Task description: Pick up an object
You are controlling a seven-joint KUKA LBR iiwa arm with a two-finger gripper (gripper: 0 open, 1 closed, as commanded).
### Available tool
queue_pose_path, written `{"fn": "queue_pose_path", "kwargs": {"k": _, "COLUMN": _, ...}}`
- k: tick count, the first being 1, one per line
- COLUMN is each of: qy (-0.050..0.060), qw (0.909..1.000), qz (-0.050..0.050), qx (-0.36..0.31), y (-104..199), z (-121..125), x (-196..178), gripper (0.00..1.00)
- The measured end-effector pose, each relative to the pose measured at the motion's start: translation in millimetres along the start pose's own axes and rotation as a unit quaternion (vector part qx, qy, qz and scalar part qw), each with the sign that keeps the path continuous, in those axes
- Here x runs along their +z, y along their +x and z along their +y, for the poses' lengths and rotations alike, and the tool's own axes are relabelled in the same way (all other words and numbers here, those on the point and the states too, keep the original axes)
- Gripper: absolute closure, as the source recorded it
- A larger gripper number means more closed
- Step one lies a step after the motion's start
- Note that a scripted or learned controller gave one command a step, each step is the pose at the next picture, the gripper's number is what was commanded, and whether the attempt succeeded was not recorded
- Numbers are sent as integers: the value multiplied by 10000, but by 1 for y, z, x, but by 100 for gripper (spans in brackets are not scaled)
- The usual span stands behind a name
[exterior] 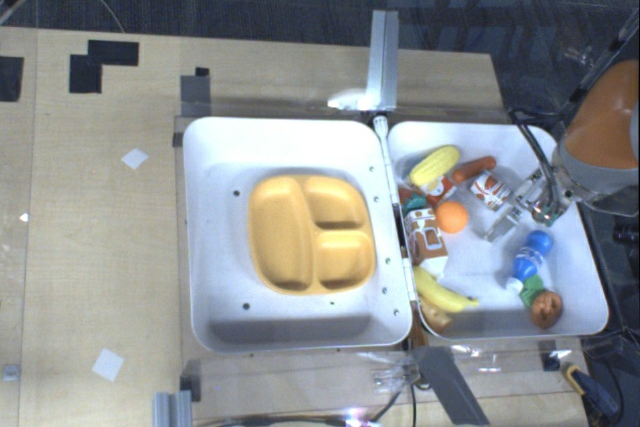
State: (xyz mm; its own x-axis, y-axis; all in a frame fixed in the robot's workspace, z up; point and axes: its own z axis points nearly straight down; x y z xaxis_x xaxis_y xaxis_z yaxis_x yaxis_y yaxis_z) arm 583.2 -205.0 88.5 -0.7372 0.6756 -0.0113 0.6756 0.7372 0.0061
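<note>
On the left of the table (90, 245), the left bin (215, 215) carries a yellow compartment tray (308, 233) lying flat in its middle. The right bin (590, 310) holds the loose objects: a corn cob (434, 167) and a sausage (472, 169) at the far side, a small carton (425, 237) and an orange ball (452, 217) toward the left wall, a banana (442, 293) at the near-left, and a blue bottle (530, 257) with a brown fruit (546, 307) at the near-right.

The pick looks not yet made. The pincer (507, 212) is low in the right bin, its fingers (501, 226) seemingly spread, with nothing visibly between them. A red-and-white packet (486, 188) lies just beside the tips on their far-left side, possibly touching; contact cannot be told. The orange ball sits near to the left, the blue bottle near on the near side. What remains, by my judgement, is closing on one object and lifting it clear.
</note>
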Motion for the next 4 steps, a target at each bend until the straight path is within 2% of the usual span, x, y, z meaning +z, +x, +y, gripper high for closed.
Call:
{"fn": "queue_pose_path", "kwargs": {"k": 1, "qy": -19, "qw": 9965, "qz": 23, "qx": 836, "y": 47, "z": 123, "x": 1, "gripper": 0}}
{"fn": "queue_pose_path", "kwargs": {"k": 2, "qy": -34, "qw": 9966, "qz": -29, "qx": 829, "y": 42, "z": 122, "x": -13, "gripper": 100}}
{"fn": "queue_pose_path", "kwargs": {"k": 3, "qy": 1, "qw": 9630, "qz": 16, "qx": 2694, "y": 61, "z": 126, "x": -100, "gripper": 100}}
{"fn": "queue_pose_path", "kwargs": {"k": 4, "qy": 19, "qw": 9285, "qz": 30, "qx": 3714, "y": 75, "z": 194, "x": -123, "gripper": 100}}
